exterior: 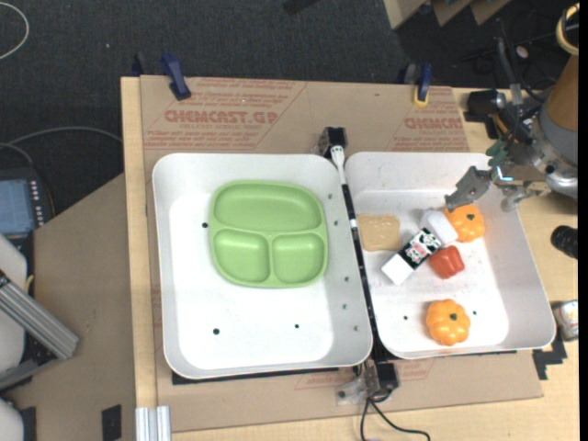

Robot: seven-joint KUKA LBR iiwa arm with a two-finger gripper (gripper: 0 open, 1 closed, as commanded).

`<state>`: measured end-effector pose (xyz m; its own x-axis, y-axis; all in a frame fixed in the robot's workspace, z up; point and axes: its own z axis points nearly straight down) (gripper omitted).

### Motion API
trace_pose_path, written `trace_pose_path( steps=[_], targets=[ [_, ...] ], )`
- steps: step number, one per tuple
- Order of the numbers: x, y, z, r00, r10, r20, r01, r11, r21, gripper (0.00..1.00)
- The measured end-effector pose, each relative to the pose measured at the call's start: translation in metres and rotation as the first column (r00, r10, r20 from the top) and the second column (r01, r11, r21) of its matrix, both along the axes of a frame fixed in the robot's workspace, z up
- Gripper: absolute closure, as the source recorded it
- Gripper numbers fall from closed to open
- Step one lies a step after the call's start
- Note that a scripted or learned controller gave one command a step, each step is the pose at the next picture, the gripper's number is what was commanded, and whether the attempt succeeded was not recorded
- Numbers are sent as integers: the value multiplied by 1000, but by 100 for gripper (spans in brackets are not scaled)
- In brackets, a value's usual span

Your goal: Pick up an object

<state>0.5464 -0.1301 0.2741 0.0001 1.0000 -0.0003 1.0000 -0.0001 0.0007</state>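
Observation:
The right bin [514, 274] holds several small items. A tan bread slice [378, 231] lies at its left, and a white carton with black print [415, 248] lies tilted beside it. An orange pepper [468, 223] sits at the carton's far end, with a red piece [447, 262] just in front of it. Another orange pepper [447, 322] rests near the front rim. My gripper [487, 193] hangs over the bin's back right, just behind the first orange pepper. It is open, one grey finger [465, 188] is spread to the left, and nothing sits between the fingers.
A green three-compartment plate [269, 232] lies in the left bin [184, 310]. A black divider runs between the two bins. Blue and yellow clamps hold the board's back edge. The arm's body [556, 127] stands over the right bin's far right corner.

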Motion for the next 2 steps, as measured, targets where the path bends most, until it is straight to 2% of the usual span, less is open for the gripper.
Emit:
trace_pose_path(
  steps=[1, 2],
  targets=[
    [-69, 8, 96, 1000, 1, 4, -1, 1000, -1, 0],
    [-67, 10, 253, 1000, 2, 20, -2, 1000, -5, 0]
  ],
)
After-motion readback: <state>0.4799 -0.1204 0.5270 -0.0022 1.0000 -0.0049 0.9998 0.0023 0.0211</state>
